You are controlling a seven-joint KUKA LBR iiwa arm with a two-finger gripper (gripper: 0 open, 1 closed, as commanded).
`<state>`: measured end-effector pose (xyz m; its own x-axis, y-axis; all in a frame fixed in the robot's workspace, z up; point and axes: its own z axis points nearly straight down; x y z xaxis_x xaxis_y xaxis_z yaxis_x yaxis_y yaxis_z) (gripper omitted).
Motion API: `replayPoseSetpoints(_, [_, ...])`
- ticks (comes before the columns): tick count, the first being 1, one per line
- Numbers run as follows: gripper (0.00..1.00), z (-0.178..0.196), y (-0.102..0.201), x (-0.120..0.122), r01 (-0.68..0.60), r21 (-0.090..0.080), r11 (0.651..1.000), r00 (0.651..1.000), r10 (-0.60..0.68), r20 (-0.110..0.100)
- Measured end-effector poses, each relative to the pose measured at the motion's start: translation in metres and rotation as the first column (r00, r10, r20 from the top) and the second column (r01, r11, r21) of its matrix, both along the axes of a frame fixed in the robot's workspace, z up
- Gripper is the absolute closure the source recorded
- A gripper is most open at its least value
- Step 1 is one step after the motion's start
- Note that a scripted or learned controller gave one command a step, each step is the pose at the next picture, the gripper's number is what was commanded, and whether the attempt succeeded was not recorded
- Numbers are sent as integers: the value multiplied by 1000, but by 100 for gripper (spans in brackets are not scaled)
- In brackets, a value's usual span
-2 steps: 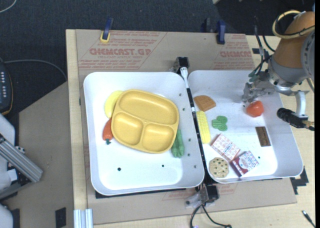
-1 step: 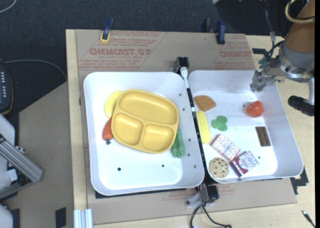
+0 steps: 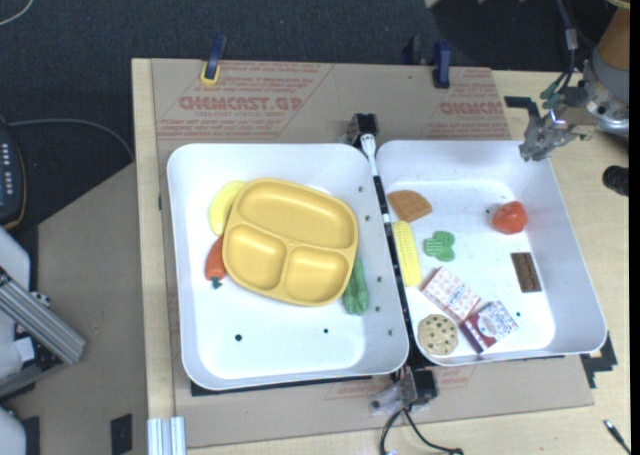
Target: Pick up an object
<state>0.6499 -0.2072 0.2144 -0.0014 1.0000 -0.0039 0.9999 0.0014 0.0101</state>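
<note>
Arm cut off at the right edge; the tool (image 3: 537, 140) is seen small and blurred over the far right corner of the right bin (image 3: 570, 243), so its opening cannot be told, and nothing is seen held in it.

Right bin, all below and left of the tool: one red tomato (image 3: 510, 217) nearest it, one brown bar (image 3: 526, 271), one green piece (image 3: 438, 245), one brown flat piece (image 3: 409, 206), one yellow corn cob (image 3: 406, 252) along the bin's left wall, two printed packets (image 3: 450, 293), one cookie (image 3: 437, 334).

Left bin (image 3: 195, 243), well apart from the tool: one yellow divided tray (image 3: 288, 240) with three compartments. Partly hidden under its edges are one yellow item (image 3: 222, 206), one red-orange item (image 3: 215, 261) and one green item (image 3: 356, 291); none can be identified.

Both bins sit on the table (image 3: 150, 143).
</note>
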Motion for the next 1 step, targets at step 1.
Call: replayPoseSetpoints(1, [100,12,0,1,0,2,1000,1000,0,-5])
